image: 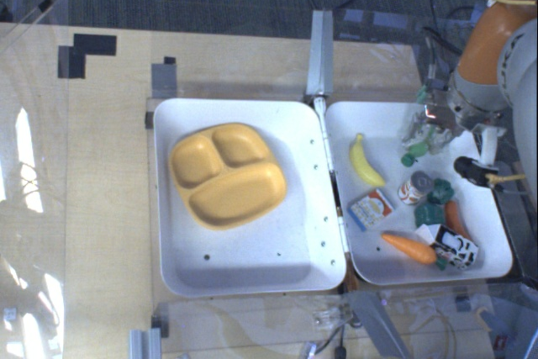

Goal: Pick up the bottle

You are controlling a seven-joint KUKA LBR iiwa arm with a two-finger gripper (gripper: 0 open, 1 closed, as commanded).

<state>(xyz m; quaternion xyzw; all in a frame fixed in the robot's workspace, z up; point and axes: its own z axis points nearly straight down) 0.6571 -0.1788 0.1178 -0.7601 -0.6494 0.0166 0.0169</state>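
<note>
The bottle (pixel 419 140) is clear plastic with a green cap at its lower left end. It hangs tilted at the back of the right bin (pixel 382 118). My gripper (pixel 432 124) reaches in from the right, just under the grey wrist with the orange band, and its fingers are shut on the bottle's upper body. The cap end points down toward the bin floor, a little above a small can (pixel 412 189).
The right bin also holds a banana (pixel 366 162), a small carton (pixel 370 208), two carrots (pixel 409 247), a green toy (pixel 437 203) and a black-and-white box (pixel 456 249). A yellow divided plate (pixel 227 174) lies in the left bin (pixel 252 273).
</note>
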